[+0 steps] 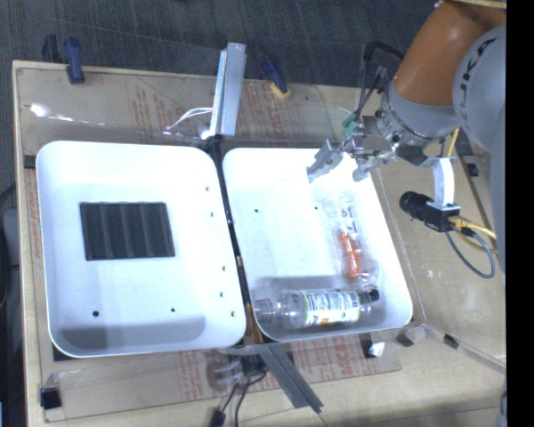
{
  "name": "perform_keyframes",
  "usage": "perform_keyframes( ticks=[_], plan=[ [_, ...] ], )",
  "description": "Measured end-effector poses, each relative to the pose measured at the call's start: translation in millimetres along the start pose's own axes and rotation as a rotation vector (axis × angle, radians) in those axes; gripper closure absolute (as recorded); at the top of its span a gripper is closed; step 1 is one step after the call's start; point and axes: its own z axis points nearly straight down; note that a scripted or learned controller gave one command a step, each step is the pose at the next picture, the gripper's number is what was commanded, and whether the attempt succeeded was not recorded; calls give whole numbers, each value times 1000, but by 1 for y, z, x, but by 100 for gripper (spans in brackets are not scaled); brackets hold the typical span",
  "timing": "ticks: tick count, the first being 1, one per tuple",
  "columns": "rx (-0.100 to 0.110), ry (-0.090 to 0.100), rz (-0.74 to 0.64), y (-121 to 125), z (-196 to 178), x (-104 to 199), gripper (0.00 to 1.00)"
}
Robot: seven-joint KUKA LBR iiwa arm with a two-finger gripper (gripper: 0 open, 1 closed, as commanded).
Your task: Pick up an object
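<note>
Gripper (345,160) fingers spread, holding nothing, at right bin's (276,203) far edge, bottle (316,307) lying along near wall, cap right, packet (351,238) lengthwise by right wall.

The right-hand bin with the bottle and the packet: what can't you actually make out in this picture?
- Bottle, camera view: its label print is too small and blurred to read.
- Clear packet, camera view: something orange shows inside, but glare and blur on the wrapping hide what it is.
- Gripper, camera view: it hangs over the right bin's far rim; from the slanted view, its height above the bin is unclear.
- Arm, camera view: cut off by the upper right edge.
</note>
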Motion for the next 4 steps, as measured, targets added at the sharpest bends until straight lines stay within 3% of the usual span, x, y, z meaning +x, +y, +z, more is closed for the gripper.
perform_keyframes(
  ticks=[1, 2, 4],
  plan=[
    [0, 1, -110, -12, 103, -36, 0],
    [-2, 0, -148, -49, 83, -35, 0],
    [-5, -1, -221, -32, 92, -36, 0]
  ],
)
